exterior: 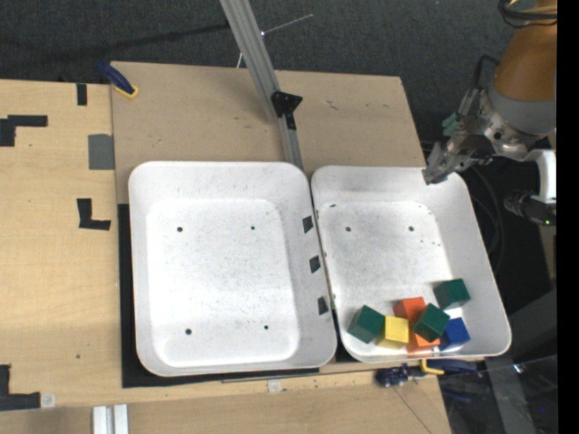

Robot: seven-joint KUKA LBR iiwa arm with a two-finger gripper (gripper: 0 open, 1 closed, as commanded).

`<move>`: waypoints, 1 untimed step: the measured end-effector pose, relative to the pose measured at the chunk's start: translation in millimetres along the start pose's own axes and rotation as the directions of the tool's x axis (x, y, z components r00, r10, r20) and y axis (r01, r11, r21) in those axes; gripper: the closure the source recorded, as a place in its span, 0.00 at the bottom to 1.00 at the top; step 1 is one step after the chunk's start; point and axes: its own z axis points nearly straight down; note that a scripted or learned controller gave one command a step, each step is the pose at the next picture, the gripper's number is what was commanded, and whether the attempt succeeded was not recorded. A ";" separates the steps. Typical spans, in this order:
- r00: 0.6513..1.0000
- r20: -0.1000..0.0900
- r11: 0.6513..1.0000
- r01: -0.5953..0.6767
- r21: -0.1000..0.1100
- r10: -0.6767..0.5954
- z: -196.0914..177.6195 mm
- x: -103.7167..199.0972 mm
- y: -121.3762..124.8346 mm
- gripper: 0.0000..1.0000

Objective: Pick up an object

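Several small blocks lie clustered in the near right corner of the right bin (pixel 380 197): green blocks (pixel 367 323) (pixel 450 292) (pixel 431 320), a yellow block (pixel 395 331), an orange block (pixel 411 309) and a blue block (pixel 455 332). My gripper (pixel 440 164) hovers at the far right corner of that bin, well away from the blocks. Nothing shows between its fingers, and their spread is too small to make out.
The left bin (pixel 217 174) sits beside the right one, on the wooden bench. A slanted metal pole (pixel 258 48) comes down to the gap between the bins at the back. A blue and yellow clamp (pixel 118 80) lies at the bench's far left.
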 end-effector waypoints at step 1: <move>1.000 -0.002 1.000 0.002 0.001 -0.002 -2.1 59.8 -3.0 1.00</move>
